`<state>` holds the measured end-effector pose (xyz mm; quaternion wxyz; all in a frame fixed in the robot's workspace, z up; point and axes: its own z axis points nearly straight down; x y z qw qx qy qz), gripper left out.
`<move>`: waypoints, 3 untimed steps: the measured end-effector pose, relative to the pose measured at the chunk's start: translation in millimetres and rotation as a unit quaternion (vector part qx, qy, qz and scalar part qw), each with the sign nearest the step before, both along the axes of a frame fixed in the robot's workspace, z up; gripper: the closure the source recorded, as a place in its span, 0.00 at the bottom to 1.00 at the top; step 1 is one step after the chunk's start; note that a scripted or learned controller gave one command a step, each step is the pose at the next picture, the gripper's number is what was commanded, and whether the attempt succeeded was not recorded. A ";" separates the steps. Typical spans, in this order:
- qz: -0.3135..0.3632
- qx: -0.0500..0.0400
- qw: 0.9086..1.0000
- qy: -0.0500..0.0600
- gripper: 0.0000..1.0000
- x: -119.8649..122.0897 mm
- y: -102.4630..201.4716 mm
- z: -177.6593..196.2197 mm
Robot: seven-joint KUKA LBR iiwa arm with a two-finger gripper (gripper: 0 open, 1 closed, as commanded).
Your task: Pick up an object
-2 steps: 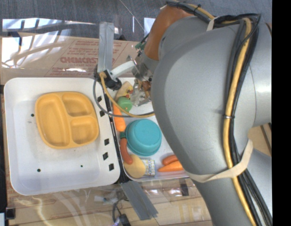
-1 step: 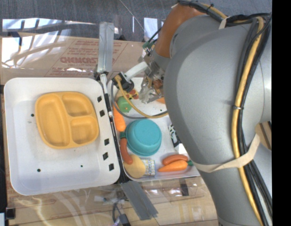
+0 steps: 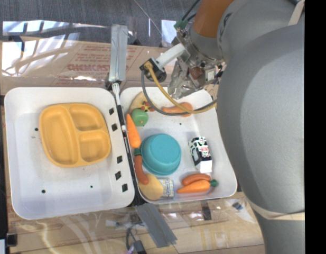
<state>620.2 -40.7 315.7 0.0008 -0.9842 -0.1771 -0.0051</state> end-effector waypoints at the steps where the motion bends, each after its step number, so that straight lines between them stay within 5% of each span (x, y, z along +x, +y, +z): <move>1: 0.004 -0.001 1.000 0.009 1.00 -5.9 -53.3 -36.2; 2: 0.074 -0.001 0.997 0.007 1.00 -77.8 -125.9 -52.1; 3: 0.062 0.001 0.998 0.011 1.00 -87.1 -165.9 -149.9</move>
